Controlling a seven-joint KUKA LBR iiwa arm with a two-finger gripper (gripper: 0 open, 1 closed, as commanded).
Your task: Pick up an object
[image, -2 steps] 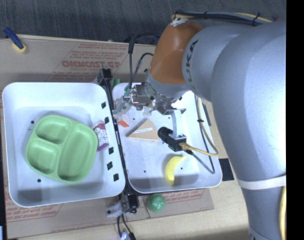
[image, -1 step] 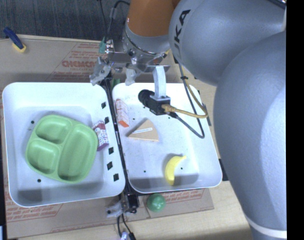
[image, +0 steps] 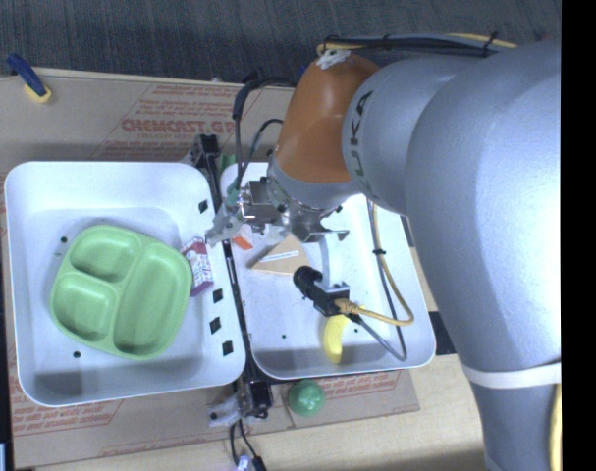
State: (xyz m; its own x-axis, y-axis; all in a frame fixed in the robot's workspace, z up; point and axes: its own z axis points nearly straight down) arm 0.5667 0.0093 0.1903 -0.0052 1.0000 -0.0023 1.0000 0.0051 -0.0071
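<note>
A green divided plate (image: 121, 290) is seen in the left bin (image: 23, 263); a small packet (image: 198, 265) lies just beside it. The gripper (image: 241, 214) is lowered at the bins' divider, its state not discernible. A yellow object (image: 334, 339) rests in the right bin (image: 415, 341).

Glossy moulded plastic — the green plate (image: 121, 289) and both white bins (image: 42, 194). Printed cardboard (image: 170, 116) underneath looks matt; the arm's grey shell (image: 474, 184) — smooth, satin.
</note>
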